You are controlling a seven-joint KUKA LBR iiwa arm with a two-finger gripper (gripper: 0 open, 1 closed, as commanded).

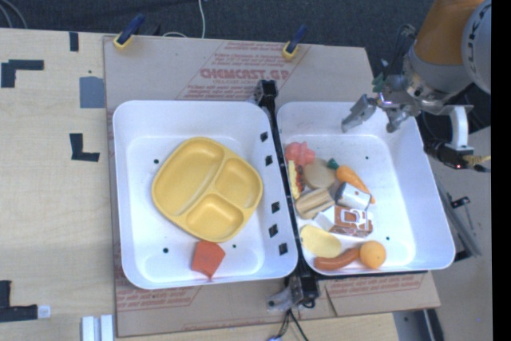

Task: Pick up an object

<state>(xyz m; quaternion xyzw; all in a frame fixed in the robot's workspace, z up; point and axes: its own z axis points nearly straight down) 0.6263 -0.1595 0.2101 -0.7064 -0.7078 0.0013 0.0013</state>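
Left bin (128,172): yellow divided plate (207,188) at centre; red-orange block (207,258) just below it, near the front wall.

Right bin (427,204): toy food heaped against the left wall. Pink piece (300,152) at top, carrot (351,177) beside it, bread-like pieces (313,200) mid-pile. Sausage (337,259) and orange (372,254) lie touching at the front.

Gripper (375,116): over the right bin's far edge, fingers apart, holding nothing, well apart from the pile.
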